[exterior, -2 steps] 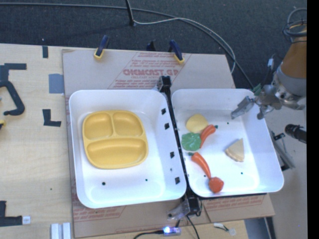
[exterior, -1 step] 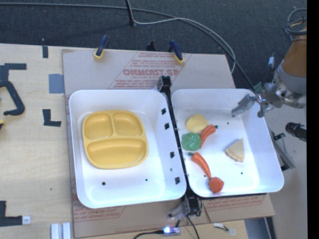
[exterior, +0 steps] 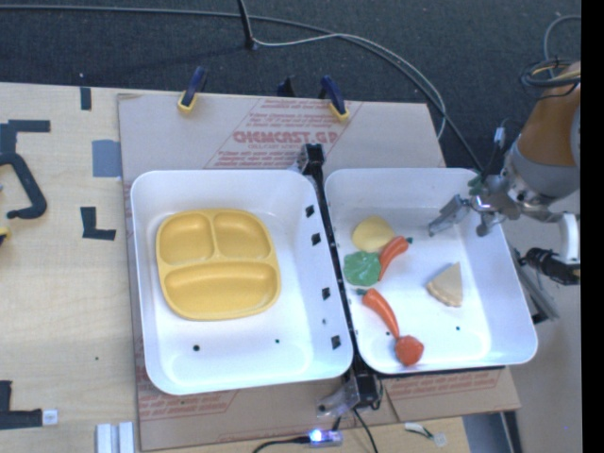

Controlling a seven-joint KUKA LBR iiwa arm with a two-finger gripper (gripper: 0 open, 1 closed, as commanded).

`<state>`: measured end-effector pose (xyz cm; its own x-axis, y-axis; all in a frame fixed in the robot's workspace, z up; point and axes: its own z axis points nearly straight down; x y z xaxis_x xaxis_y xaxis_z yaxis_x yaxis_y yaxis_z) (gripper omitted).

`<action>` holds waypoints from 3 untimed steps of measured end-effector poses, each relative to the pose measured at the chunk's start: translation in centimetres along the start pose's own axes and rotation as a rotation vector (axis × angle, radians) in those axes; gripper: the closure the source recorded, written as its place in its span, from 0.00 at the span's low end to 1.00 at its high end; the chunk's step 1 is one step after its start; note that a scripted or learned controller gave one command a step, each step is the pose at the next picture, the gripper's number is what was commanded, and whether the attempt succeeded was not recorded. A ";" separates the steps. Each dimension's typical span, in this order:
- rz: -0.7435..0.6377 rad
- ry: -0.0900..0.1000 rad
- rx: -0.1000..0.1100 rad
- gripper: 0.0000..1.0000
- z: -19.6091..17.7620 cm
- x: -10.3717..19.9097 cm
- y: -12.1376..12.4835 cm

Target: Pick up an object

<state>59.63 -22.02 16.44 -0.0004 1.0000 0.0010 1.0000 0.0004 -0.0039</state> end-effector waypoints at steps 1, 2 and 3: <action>-0.001 0.001 0.001 0.00 5.7 0.9 -0.6; -0.001 -0.002 -0.004 0.00 8.0 0.9 -0.5; 0.000 -0.004 -0.007 1.00 6.8 0.9 -0.5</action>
